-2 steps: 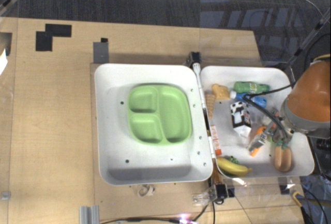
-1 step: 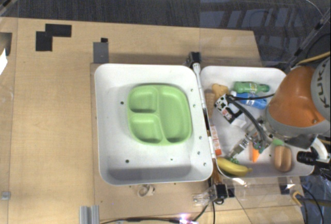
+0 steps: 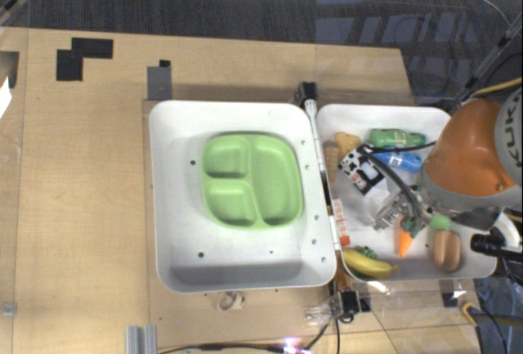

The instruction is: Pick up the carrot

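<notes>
- Carrot [image 3: 404, 243], small and orange with a green top, lies in the right bin [image 3: 425, 110], toward that bin's near edge and roughly midway along it.
- Its green end points up toward the gripper [image 3: 398, 212], whose metal fingertips hang just above it, close to or touching the top of the carrot; contact cannot be confirmed from this angle.
- The fingers look slightly parted and nothing sits clearly between them, so the carrot appears not yet grasped; the tool seems lined up over it so that a short descent and closing could take it.
- The arm [image 3: 470, 156], with its orange band, reaches in over the right bin's far-right part and hides what lies beneath it.
- A banana [image 3: 368, 263] rests at the bin's near-left corner, close beside the carrot, and a brown oblong item [image 3: 446, 250] lies near it on the other side; both crowd the grasp and could be nudged by a wide approach.
- Toward the bin's far edge lie a green bottle [image 3: 395, 137], a blue object [image 3: 404, 160] and a black-and-white patterned piece [image 3: 357, 164], well clear of the carrot.
- The left bin [image 3: 176, 262] carries a green divided tray [image 3: 250, 181] near its middle, apart from the work.
</notes>
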`<action>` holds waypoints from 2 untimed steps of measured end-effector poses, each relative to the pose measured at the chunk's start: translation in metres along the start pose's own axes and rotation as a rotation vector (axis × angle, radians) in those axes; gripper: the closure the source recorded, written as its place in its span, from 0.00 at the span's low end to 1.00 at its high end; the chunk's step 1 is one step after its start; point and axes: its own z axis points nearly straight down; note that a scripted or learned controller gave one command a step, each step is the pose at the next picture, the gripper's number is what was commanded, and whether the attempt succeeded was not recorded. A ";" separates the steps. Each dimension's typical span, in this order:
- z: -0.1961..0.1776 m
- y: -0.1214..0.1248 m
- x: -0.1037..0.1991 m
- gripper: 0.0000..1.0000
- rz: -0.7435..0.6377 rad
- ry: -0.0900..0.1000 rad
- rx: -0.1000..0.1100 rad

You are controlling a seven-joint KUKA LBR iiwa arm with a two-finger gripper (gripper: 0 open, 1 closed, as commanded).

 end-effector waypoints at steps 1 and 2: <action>0.000 0.000 0.000 0.00 0.000 0.001 0.001; 0.010 0.007 0.008 0.00 -0.306 0.001 0.000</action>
